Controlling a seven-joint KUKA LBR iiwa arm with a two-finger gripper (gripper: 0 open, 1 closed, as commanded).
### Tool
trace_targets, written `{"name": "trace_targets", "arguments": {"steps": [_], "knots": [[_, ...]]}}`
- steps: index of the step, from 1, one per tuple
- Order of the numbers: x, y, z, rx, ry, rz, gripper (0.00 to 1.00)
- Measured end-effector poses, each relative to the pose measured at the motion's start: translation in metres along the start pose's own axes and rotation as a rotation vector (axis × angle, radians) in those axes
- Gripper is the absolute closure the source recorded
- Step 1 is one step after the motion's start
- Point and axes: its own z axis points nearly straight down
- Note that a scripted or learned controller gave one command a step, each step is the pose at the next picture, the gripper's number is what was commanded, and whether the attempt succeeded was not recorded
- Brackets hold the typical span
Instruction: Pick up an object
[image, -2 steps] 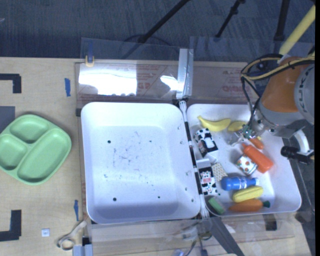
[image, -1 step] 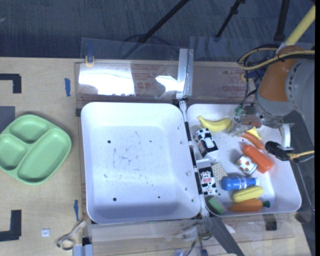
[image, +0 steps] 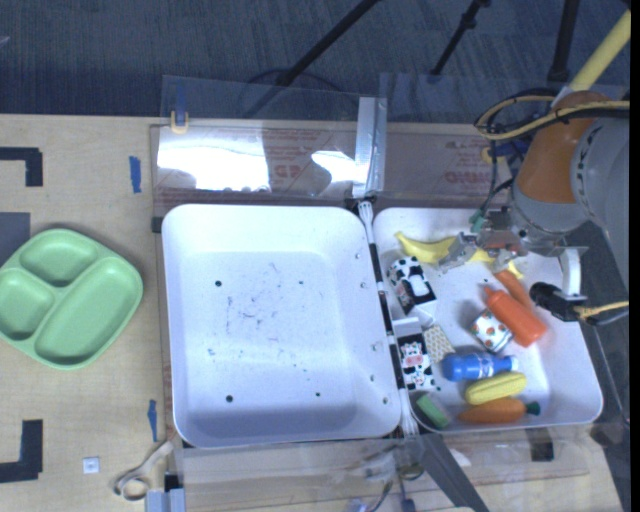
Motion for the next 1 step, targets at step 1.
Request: {"name": "trace_targets", "arguments": {"steps": [1], "knots": [[0.0187,-0.0449,-0.0057,0.003,0.003,-0.184,0.00]]}}
